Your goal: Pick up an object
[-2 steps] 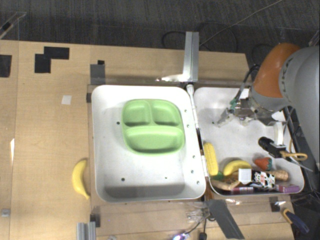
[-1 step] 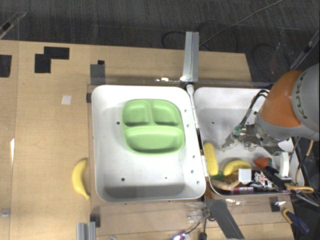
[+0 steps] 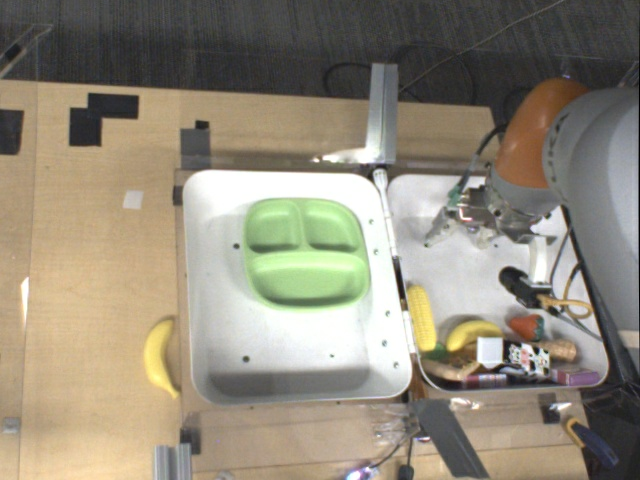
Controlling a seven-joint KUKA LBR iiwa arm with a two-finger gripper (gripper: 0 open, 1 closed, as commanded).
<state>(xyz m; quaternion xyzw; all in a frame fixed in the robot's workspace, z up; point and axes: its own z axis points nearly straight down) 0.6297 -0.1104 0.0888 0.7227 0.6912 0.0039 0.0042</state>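
Corn cob (image 3: pixel 421 318) lies well below the spread, unladen pincer (image 3: pixel 446 225).

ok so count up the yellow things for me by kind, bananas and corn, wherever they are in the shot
Bananas: 2, one on the bench left of the left bin, one in the right bin
Corn cobs: 1, by the right bin's left wall
Total yellow things: 3

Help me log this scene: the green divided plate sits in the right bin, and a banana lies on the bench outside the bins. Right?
Not quite. The camera view shows the green divided plate in the left bin, not the right one. The banana does lie on the bench outside the bins.
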